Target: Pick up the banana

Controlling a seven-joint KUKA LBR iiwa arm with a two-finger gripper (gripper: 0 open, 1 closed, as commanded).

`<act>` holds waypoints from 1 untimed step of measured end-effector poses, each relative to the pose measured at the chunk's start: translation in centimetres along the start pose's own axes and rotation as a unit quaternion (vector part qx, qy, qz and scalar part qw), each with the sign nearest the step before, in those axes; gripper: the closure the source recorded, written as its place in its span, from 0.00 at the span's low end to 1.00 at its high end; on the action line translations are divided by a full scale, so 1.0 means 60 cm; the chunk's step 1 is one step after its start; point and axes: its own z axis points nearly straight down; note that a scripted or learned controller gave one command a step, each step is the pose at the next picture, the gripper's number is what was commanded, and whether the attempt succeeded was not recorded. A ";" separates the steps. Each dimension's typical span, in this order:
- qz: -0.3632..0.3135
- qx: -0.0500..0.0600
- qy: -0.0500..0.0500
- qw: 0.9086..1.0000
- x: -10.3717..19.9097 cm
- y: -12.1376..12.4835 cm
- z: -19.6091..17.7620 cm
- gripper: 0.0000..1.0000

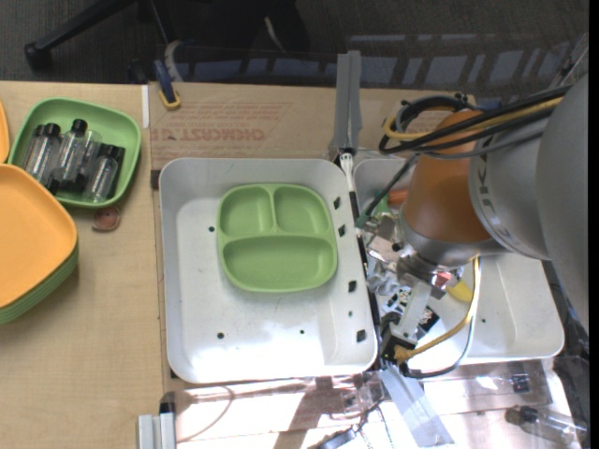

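Observation:
My gripper [398, 299] is down in the right bin [520, 318], close to its left wall, and the grey arm with its orange band [449, 204] covers most of that bin. A small yellow patch [460, 290] peeks out just right of the wrist. It is too small to tell whether it is the banana or part of the cable. What lies under the gripper is hidden by the wrist.
The left bin [197, 325] holds a green divided plate [277, 237]. On the bench to the left stand a green tray of vials [77, 152] and a stack of orange plates [28, 246]. Clear plastic items [412, 410] lie in front of the bins.

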 end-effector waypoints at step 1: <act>-0.096 0.000 0.001 0.995 -0.139 0.076 0.000 1.00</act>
